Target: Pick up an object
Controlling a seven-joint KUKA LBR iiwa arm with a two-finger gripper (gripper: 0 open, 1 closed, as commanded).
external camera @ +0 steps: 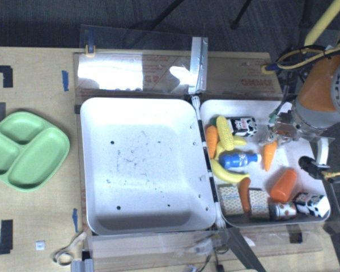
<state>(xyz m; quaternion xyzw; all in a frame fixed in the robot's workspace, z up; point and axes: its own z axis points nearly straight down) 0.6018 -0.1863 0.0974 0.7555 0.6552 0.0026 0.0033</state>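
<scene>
My gripper hangs over the upper right part of the right bin, below the arm's orange band. A small orange carrot lies just under it; I cannot tell whether they touch. To the left in the same bin are a corn cob, a second carrot, a blue bottle and a banana. An orange pepper lies lower right.
The left bin adjoins the right one. A cow-patterned box, a red chilli, a cracker box and a can crowd the right bin. A green divided plate lies far left.
</scene>
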